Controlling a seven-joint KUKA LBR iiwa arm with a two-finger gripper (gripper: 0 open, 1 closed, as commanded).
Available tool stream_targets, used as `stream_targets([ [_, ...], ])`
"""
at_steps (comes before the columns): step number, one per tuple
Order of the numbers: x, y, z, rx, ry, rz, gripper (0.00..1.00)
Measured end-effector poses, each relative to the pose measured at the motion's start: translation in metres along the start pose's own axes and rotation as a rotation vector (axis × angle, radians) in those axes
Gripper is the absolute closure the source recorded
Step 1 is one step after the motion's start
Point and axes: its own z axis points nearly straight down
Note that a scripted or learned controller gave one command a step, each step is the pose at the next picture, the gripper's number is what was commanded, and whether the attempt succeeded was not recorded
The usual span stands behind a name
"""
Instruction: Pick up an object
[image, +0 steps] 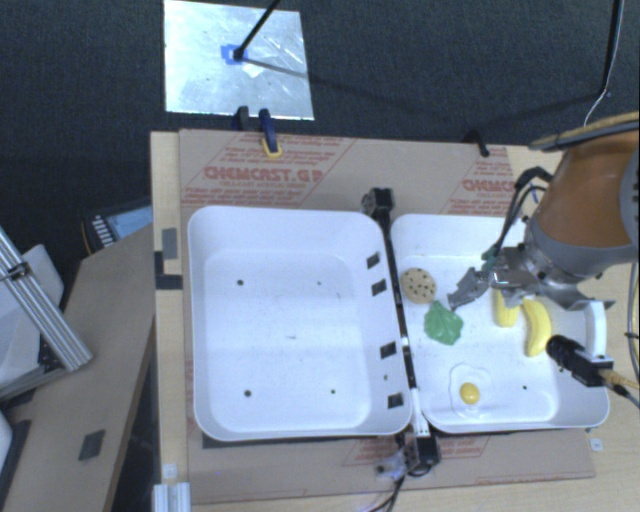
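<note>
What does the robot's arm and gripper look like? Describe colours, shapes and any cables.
The arm is a thick rounded grey body with a broad orange band above the wrist. Dark cables loop beside the band down to the wrist. The gripper is grey metal with two slim fingers, and a small green spot sits near its base.

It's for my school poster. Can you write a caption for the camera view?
Arm's end effector hovers over the right bin, near a cookie, green toy, bananas and egg.

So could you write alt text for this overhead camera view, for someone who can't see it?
A robot arm's gripper hovers in the right bin above a green toy, near a cookie, a banana and a fried egg.
</note>
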Motion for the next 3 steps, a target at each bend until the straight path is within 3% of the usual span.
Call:
stream_targets([
  [1,0.000,0.001,-0.011,-0.003,0.000,-0.002,1.00],
  [2,0.097,-0.002,-0.050,-0.005,0.004,-0.012,1.00],
  [3,0.175,-0.011,-0.133,-0.009,0.004,-0.011,1.00],
])
